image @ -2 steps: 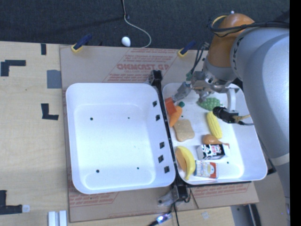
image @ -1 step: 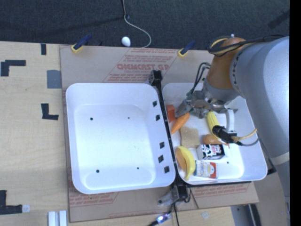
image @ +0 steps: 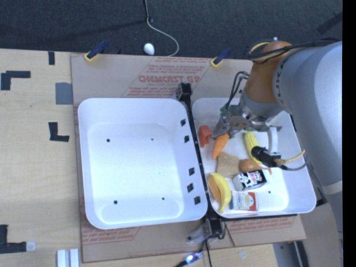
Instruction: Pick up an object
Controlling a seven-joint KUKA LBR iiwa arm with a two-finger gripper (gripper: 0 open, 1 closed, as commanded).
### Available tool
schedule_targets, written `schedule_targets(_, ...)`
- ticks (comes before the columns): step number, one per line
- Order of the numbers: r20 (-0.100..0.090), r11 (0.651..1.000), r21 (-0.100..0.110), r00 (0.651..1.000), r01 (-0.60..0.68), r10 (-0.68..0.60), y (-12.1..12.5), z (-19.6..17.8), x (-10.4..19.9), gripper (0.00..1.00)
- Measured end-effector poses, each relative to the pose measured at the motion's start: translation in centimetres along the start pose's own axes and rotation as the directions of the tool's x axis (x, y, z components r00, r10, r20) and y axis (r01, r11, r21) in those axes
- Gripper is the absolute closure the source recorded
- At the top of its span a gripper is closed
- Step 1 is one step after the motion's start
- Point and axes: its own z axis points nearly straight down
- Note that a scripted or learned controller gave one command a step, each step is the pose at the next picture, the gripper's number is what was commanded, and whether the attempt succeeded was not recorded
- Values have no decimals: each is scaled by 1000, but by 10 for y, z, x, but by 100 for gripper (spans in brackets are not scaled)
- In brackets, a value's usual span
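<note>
Camera view: pincer [image: 226,128] low in right bin [image: 300,204], seemingly touching carrot [image: 220,144]; its fingers' state unclear

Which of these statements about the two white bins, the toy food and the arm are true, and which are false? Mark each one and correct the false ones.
1. The toy food lies in the right bin. True.
2. The banana lies at the far end of that bin, away from the camera. False: it lies near the bin's near edge, beside the divider.
3. The gripper is over the right bin, close to the carrot. True.
4. The carrot lies in the left bin. False: it lies in the right bin.
5. The corn cob lies right of the carrot. True.
</note>
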Motion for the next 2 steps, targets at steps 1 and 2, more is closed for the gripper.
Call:
schedule_targets(1, -6, 1000, -6, 1000, 5, -5, 29, -56, 10, 100)
schedule_targets(2, -8, 1000, -2, 1000, 8, -8, 37, -92, 66, 100)
